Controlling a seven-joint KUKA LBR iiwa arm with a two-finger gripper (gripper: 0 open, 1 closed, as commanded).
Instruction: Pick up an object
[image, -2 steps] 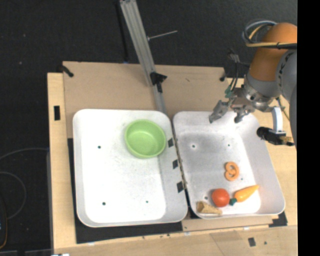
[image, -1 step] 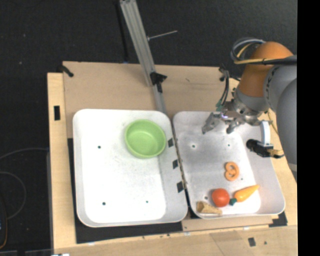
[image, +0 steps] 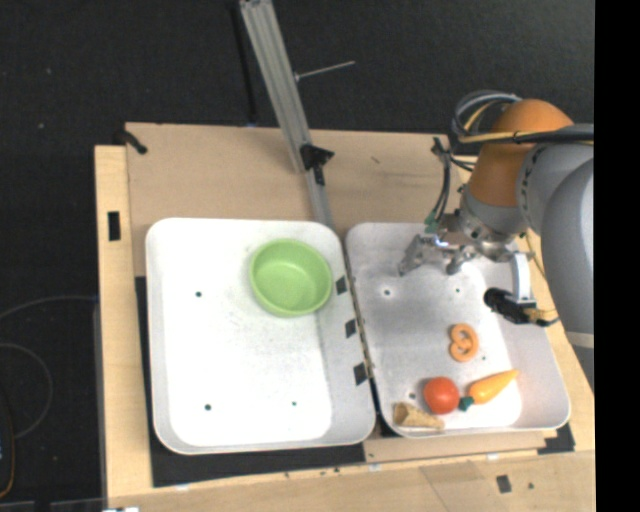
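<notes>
Where the tool hung: over the upper part of the right bin, right of the frame's middle, on the grey arm with its orange band.
Tool fingers: stood apart, two pale metal prongs splayed down toward the bin floor with nothing between them; whether their tips touched the floor could not be told.
Things to pick: four lay in the lower part of the right bin, apart from the tool.
Pretzel-shaped piece: orange, looped, flat on the bin floor, nearest the tool.
Tomato: red, round, glossy, near the bin's lower rim.
Carrot: orange, tapered, just right of the tomato, its thin end pointing to the upper right.
Tan piece: pale, rough-edged, just lower left of the tomato, against the rim.
Green bowl: round, smooth, upright, in the upper right part of the left bin.
Bins: shallow, white, round-cornered, faintly speckled, side by side on the pale wooden worktop.
</notes>
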